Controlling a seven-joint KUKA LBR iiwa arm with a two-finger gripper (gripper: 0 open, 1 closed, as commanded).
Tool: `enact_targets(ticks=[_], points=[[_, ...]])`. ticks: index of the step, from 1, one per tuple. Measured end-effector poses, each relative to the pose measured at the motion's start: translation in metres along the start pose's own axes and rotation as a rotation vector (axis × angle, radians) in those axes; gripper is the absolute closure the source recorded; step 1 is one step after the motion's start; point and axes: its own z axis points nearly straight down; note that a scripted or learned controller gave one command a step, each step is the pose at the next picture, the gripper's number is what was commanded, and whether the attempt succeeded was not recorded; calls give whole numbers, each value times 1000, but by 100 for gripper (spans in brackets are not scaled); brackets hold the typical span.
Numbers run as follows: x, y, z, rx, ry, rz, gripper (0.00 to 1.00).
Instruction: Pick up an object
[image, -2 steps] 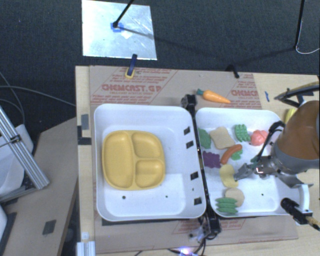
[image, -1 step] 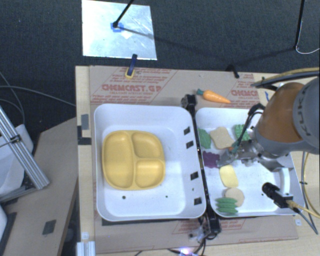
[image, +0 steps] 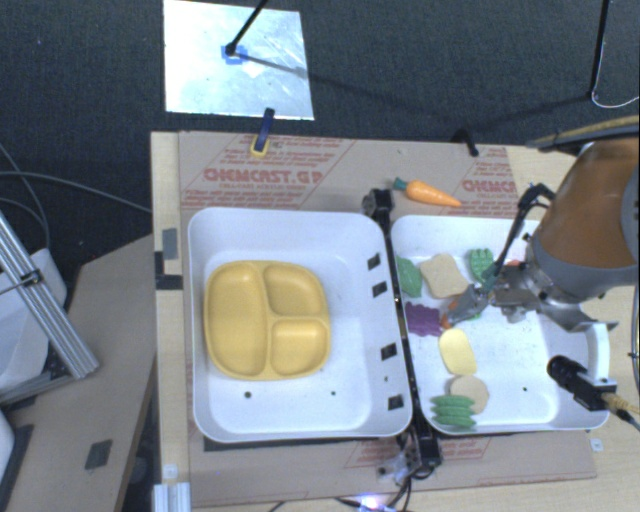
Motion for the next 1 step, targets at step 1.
enact_targets(ticks=[1], points=[[-10,-21,69,14,1,6,0]])
